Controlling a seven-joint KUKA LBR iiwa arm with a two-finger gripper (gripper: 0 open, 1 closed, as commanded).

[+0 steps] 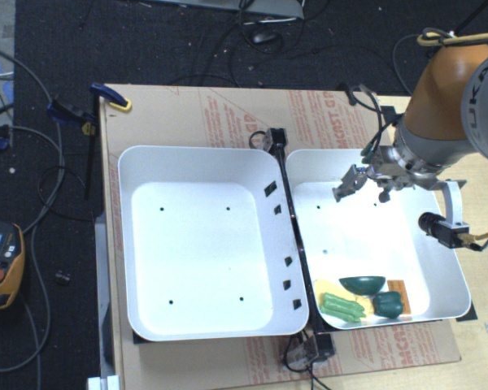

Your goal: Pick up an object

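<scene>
Arm (451,96) enters from the right, wrist over the upper part of the right bin (443,242). Gripper (364,184) hangs above the bin floor, well apart from the objects. Finger state cannot be told from this angle; nothing is visible between them. Objects cluster at the bin's near edge: dark green bowl-shaped piece (363,283), bright green ridged item (342,307), teal block (388,304), yellow piece (328,288), orange piece (399,287). Left bin (134,218) sits alongside.
</scene>
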